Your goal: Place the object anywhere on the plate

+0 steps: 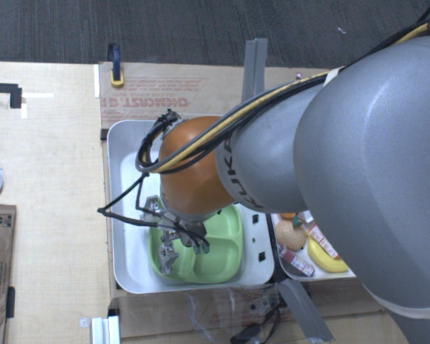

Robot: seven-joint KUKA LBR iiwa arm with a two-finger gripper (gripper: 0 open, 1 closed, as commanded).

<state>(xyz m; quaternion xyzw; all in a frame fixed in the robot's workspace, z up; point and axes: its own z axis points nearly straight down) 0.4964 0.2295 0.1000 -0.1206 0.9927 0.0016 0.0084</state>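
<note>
The plate (226, 253) lies directly beneath the hand (173, 248); its grip state is unclear.

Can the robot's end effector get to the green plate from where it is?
Probably yes. The end effector hangs right over the green plate in the left bin, and nothing seems to be in between.

Fixed overhead camera, slanted down, close over both bins (122, 192)

The grey arm (358, 163) reaches in from the right and fills much of the view, its orange band (190, 167) just above the wrist. Black and yellow cables (201, 145) run along it. The hand (173, 248) points downward below the band.
</note>
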